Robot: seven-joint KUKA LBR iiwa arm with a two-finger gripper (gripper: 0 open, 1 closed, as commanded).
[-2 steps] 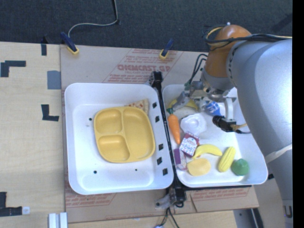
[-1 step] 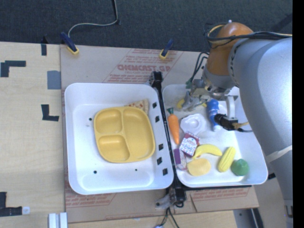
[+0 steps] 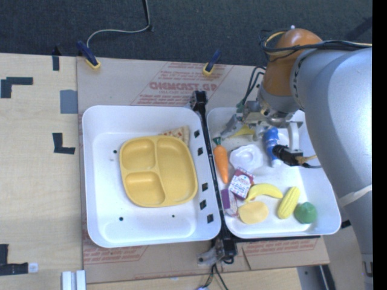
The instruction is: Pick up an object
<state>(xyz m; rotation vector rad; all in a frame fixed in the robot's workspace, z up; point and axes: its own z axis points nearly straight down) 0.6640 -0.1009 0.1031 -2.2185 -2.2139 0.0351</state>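
Note:
My gripper [image 3: 237, 125] hangs low over the back left part of the right bin [image 3: 320, 189], under the grey wrist and orange band. Something yellow [image 3: 243, 132] lies just beneath it, partly hidden. Close by are a blue bottle [image 3: 270, 139], a white lumpy object [image 3: 247, 157] and an orange carrot [image 3: 221, 163]. Nearer the front lie a red and purple packet [image 3: 240, 184], a banana [image 3: 265, 191], an ear of corn [image 3: 288, 202], a green ball [image 3: 306, 212] and a round yellow piece [image 3: 253, 212].
The left bin [image 3: 100, 180] holds a yellow divided plate [image 3: 158, 169], with a pizza-like slice [image 3: 176, 132] behind it. A black divider [image 3: 205, 156] runs between the bins. Two clamps [image 3: 88, 54] pin the cardboard at the back, where a cable also lies.

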